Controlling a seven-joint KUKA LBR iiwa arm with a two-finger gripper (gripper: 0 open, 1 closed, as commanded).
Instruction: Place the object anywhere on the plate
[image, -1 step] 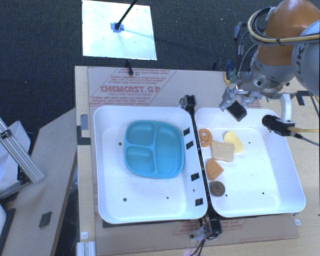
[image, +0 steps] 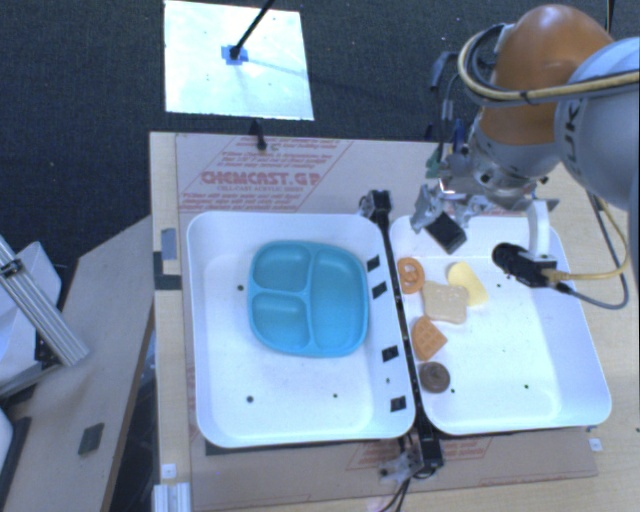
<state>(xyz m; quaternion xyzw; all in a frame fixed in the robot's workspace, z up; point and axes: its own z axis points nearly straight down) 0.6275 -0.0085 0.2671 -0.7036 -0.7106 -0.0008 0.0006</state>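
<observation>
The tool (image: 447, 222) hovers at the upper left of the right bin (image: 560, 400); its grip I cannot tell. Descend squarely onto one food piece (image: 445, 301), then carry it left to the blue plate (image: 305, 297).

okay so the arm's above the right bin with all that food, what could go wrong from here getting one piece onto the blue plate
1. The food pieces crowd together: the toast slice touches the yellow piece and sits close to the ring, so the gripper could nudge or catch two.
2. The raised divider between the bins lies on the way to the blue plate; a low carry might snag there.
</observation>
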